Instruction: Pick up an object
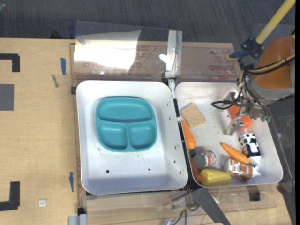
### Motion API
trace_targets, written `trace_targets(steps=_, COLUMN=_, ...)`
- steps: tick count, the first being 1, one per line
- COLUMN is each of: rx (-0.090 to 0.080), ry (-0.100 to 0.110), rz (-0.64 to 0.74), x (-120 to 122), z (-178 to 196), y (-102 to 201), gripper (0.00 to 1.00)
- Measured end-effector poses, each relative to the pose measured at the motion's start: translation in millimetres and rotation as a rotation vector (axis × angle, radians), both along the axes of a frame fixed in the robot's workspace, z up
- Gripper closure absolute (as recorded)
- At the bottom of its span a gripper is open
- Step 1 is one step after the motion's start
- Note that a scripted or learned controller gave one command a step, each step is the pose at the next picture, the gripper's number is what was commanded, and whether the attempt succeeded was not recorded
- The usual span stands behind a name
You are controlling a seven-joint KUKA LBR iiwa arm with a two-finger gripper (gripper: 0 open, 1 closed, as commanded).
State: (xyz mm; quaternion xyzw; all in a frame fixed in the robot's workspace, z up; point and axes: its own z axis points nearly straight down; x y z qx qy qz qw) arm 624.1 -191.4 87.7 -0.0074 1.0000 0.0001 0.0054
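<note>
- two shallow white bins sit side by side; the right white bin (274,170) is the landmark, and the left white bin (84,125) touches its left edge.
- the left white bin holds a teal plastic tray with three compartments (125,123).
- the two-finger gripper (236,121) hangs over the upper right part of the right white bin, below the grey arm with its orange band (276,64).
- a small orange-red object (243,122) lies right at the gripper's tips; whether it sits between them cannot be told, nor whether the tips are spread or pressed together.
- just below the gripper, toward that bin's right wall, lies a black-and-white toy (249,144).
- an orange carrot-shaped piece (234,152) lies below the gripper, near the bin's middle right.
- a tan slice of toast (193,115) rests well to the gripper's left, in the upper left of the right white bin.
- a long orange carrot (188,135) lies along that bin's left wall.
- a yellow squash-shaped toy (215,176) lies at its lower edge.
</note>
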Motion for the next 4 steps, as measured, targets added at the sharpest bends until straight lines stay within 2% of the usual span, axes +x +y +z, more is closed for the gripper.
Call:
trace_targets(steps=1, rx=-0.004, ry=-0.014, rz=-0.002, x=3, z=15, y=-2, gripper=1.0)
trace_targets(steps=2, rx=-0.004, ry=-0.012, rz=-0.002, x=2, z=14, y=-2, gripper=0.0)
trace_targets(steps=3, rx=-0.003, ry=0.0, rz=0.036, x=-4, z=0, y=-24, gripper=0.0)
trace_targets(steps=4, rx=-0.001, ry=0.004, rz=0.028, x=-47, z=0, y=-32, gripper=0.0)
